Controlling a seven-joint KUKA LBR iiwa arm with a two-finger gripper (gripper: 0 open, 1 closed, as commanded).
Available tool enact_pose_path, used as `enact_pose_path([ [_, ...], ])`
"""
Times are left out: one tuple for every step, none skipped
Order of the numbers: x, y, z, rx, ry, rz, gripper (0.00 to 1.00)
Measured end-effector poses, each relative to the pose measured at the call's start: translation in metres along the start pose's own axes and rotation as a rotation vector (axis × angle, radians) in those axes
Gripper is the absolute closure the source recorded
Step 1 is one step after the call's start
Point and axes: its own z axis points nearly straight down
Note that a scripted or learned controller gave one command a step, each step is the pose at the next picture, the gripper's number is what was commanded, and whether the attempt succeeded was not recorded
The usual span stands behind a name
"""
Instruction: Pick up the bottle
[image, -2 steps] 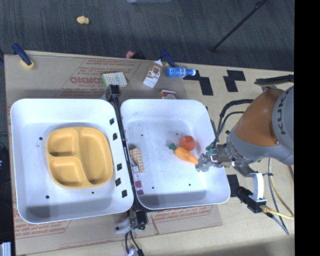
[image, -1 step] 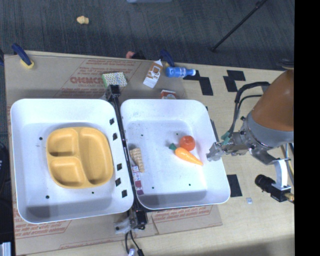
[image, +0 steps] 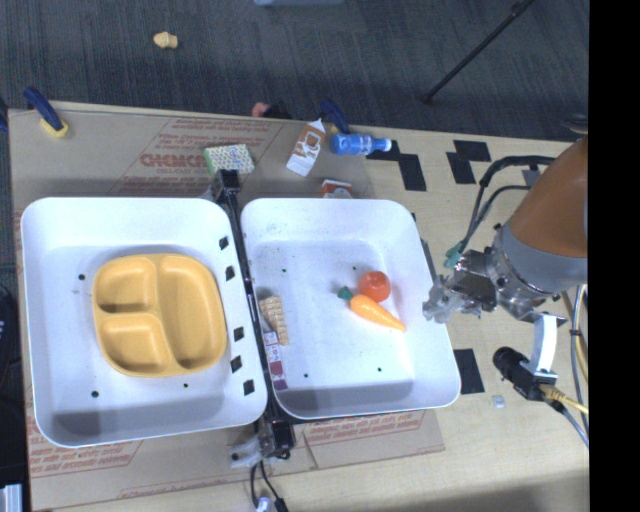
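In the near-left bin (image: 40, 300) a yellow tray (image: 158, 312) is seen; in the right bin (image: 300, 225), a carrot (image: 376, 312) and tomato (image: 375, 284). The claw (image: 437, 305) is stationed just outside that bin's right rim; whether it is released or clenched cannot be told. Farther back, the bottle (image: 350, 145) is left lying on the counter (image: 480, 450) behind the 2 bins, untouched, so picking is not begun. Red cardboard print is unreadable.

Red print runs across the brown cardboard sheet (image: 160, 158) under the bins, far to the left of the gripper (image: 436, 306) and beyond it; the letters look like "CHEM…" but cannot be read fully. The small cartons' labels are too blurred to read.
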Motion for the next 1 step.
enact_pose_path([
  [0.0104,-0.0036,0.0479,0.006,0.003,0.384,1.0],
])
